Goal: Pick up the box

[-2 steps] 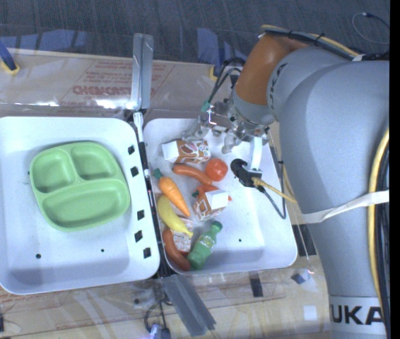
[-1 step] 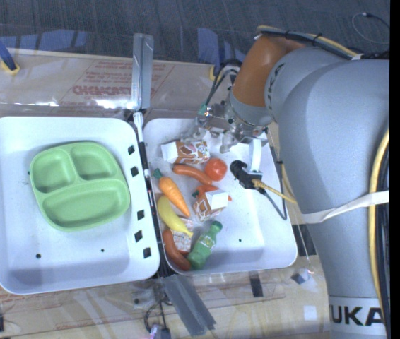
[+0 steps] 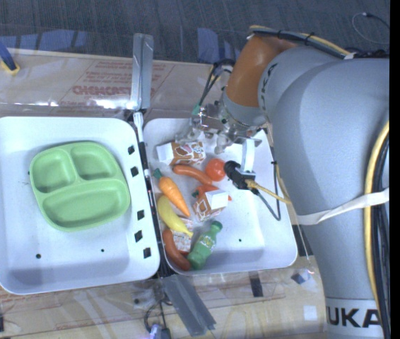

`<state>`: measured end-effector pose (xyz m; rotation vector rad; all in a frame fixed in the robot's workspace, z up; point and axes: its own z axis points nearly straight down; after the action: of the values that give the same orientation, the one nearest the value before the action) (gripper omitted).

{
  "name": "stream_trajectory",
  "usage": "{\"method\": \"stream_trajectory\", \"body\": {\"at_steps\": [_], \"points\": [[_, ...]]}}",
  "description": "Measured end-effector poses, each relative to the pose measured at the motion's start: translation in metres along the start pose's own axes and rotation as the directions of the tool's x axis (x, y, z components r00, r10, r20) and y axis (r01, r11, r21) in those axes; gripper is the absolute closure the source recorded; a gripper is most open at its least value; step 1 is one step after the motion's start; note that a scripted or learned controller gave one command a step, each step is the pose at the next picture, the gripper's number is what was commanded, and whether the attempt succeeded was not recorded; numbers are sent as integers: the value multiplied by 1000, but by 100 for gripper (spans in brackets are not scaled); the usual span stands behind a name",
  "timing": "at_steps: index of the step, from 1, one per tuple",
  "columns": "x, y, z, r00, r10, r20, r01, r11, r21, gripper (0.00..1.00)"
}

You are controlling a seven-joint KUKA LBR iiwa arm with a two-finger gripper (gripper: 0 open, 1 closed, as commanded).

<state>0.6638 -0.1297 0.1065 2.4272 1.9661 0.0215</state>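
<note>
While the arm [image 3: 327, 140] leans in over the right bin [image 3: 274, 242], nothing shows as lifted yet, so I'd judge the pick barely begun. Taking the right bin as the landmark throughout: the arm covers its far right corner and most of the frame beyond it, w/ the orange band [image 3: 251, 66] sitting above the bin's back edge.

The left bin [image 3: 16, 260] lies just beside the landmark, across the divider, and carries a green sectioned plate [image 3: 80, 184], well apart from the work.

Inside the right bin, near its back wall, the end effector [image 3: 218, 136] hangs low over the pile; the fingers are too muddled w/ cables and clutter to read, so I cannot tell how far open it is or whether it has hold of anything.

The box [image 3: 187, 152], brown and white, sits in the bin's back left part, just beside the end effector, lying among other items, not raised as far as I can see. A second small carton [image 3: 209, 203] lies near the bin's middle; which one the task means I can't say.

Smaller stuff, front to back along the bin's left side: green bottle [image 3: 204, 244], banana [image 3: 172, 217], carrot [image 3: 174, 195], then a tomato [image 3: 215, 169] towards the middle.

Left to do, by my reckoning: close on the box, lift clear of the bin.
</note>
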Motion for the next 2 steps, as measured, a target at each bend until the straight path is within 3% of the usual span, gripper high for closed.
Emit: {"method": "stream_trajectory", "body": {"at_steps": [1,2], "points": [[-5,3,0,999,43,-7,-43,999,1,0],[-7,3,0,975,222,-7,-222,975,0,0]]}}
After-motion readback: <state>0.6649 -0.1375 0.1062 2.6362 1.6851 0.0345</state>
